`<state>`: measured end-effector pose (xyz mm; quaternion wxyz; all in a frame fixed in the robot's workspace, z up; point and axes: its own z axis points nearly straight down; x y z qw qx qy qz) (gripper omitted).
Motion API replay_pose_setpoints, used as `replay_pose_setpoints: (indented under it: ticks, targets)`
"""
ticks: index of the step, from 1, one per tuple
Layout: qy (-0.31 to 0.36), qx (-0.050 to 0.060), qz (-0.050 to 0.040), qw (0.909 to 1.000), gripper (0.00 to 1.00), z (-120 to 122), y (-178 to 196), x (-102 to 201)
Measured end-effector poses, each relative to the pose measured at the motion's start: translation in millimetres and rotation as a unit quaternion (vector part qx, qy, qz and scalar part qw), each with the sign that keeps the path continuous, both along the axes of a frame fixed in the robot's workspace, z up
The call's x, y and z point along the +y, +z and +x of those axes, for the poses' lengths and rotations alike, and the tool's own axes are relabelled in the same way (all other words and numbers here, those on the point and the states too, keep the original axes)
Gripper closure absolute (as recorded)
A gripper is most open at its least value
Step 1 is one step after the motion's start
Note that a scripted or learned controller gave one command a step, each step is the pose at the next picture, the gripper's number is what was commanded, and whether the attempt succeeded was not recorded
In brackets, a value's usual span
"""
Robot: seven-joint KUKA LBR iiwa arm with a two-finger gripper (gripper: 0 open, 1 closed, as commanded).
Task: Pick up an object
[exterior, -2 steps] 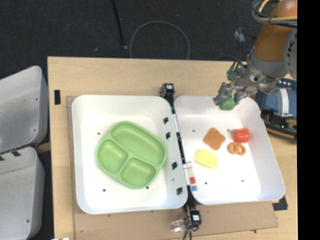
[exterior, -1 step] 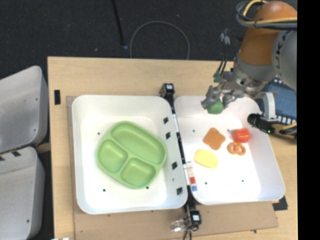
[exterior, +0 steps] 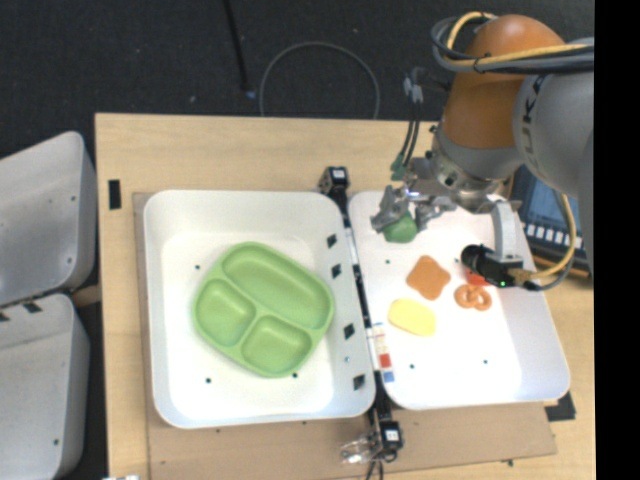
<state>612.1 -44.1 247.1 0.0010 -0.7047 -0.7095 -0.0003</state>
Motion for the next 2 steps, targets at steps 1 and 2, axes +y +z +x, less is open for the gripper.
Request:
replay_pose_setpoints:
  ticks: [1,2]
  targets:
    - [0.000,0.000,-0.0004,1.0000,1.00,-20,0,56]
    - [0.000,0.000,0.0000,1.0000,1.00,-43,3,93]
